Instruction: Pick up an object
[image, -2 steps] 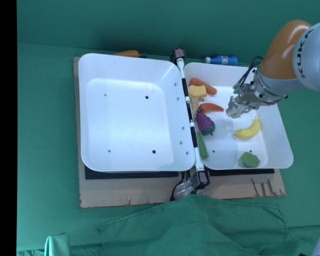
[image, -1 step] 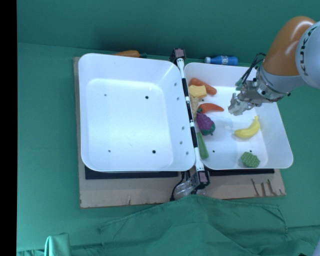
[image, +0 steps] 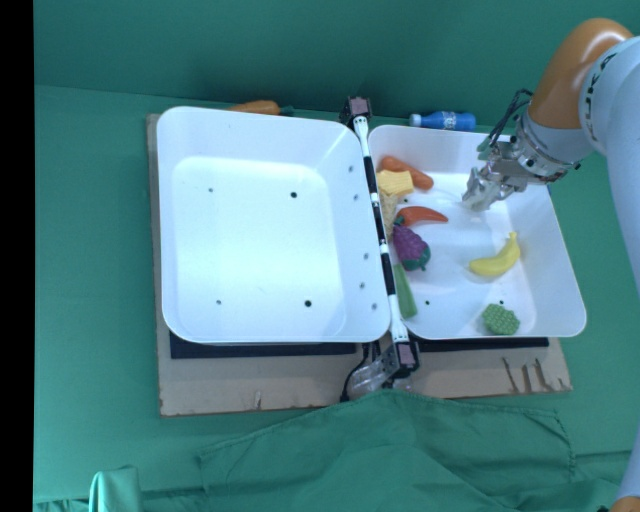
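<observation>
We take the left bin (image: 250, 240) as our landmark: it is white, shallow, with a few dark dots on its floor. Touching its right edge we see a black-and-white striped bar (image: 378, 220), and just past that the right bin (image: 545, 290). Under the left bin lies a dark mat (image: 260, 350) on a cardboard sheet (image: 250, 395), on the green tabletop (image: 90, 250). Behind its far rim we see an orange item (image: 255, 106); further right of that, a blue bottle (image: 443, 120) lies on its side. In front, a rumpled green cloth (image: 400, 450) overlaps the cardboard's near edge.
</observation>
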